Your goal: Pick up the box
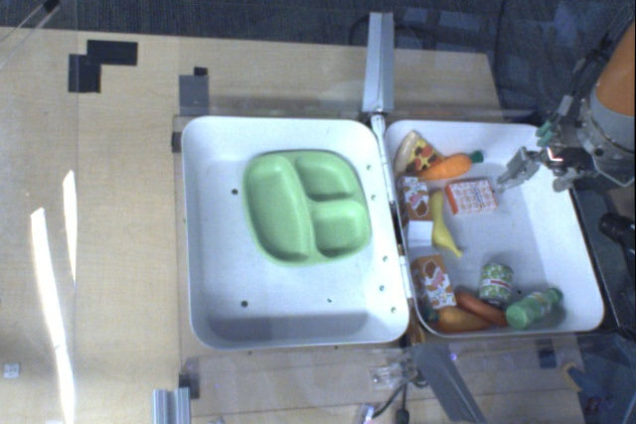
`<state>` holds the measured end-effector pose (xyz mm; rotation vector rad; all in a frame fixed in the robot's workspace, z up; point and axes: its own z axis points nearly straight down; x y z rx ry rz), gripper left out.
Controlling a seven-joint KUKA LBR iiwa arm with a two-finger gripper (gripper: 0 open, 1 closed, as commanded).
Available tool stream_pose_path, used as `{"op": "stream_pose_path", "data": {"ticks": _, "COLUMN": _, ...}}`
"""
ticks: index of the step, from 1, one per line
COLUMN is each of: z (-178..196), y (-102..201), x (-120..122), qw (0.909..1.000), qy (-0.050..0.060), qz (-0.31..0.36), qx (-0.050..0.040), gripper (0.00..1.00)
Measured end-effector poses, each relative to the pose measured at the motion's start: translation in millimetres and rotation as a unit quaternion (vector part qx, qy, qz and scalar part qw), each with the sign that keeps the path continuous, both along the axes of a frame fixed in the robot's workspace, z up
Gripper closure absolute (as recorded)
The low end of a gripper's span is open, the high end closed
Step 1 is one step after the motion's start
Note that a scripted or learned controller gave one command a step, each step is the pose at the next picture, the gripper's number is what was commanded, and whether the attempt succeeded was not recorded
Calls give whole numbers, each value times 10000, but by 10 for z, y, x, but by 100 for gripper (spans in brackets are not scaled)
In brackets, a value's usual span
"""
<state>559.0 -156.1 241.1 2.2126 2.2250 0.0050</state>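
- the orange-and-white box (pixel 471 198) lies in the far part of the right bin (pixel 556 243), just right of the banana (pixel 442 225) and near the carrot (pixel 445 168).
- the hand (pixel 542 161) hovers just right of the box, not touching it; fingers apart, nothing between them.
- a green divided tray (pixel 306 204) sits in the left bin (pixel 219 243).

The box (pixel 470 198) — small, orange-red with a white face — lies flat in the right half of the frame, slightly above mid-height, a little tilted.
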Motion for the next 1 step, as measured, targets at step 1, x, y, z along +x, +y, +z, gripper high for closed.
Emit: {"op": "stream_pose_path", "data": {"ticks": 1, "z": -1107, "y": 119, "x": 285, "qw": 9992, "qy": 20, "qz": 400, "qx": 3, "gripper": 0}}
